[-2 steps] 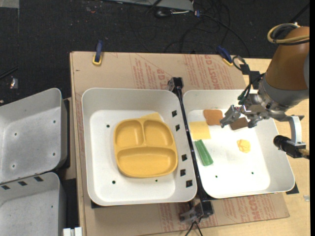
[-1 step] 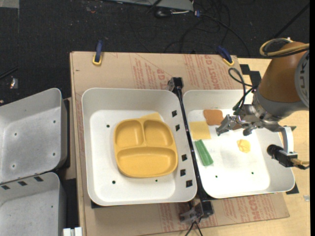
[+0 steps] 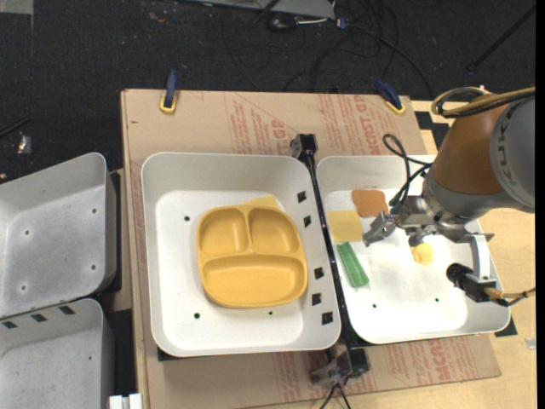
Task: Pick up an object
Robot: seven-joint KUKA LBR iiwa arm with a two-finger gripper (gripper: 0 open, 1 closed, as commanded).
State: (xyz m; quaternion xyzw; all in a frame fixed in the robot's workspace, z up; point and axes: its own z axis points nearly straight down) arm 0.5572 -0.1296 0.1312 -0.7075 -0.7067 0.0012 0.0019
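While the arm (image 3: 477, 156) hangs over the right bin (image 3: 443, 318), the gripper (image 3: 381, 228) sits low among the bits there, and honestly I can't tell how it's set from up here. Candidates: a brown piece (image 3: 370, 201), a pale yellow square (image 3: 345, 225), a green stick (image 3: 352, 264), and a small yellow lump (image 3: 422, 252) just by the wrist. My worry is that the flat pieces lie so close together that a grab slides off or nudges a neighbour. The divider between the bins is right beside them, so not much room that way. The bin's near half looks roomier. The yellow tray (image 3: 252, 257) fills the left bin (image 3: 166, 254).
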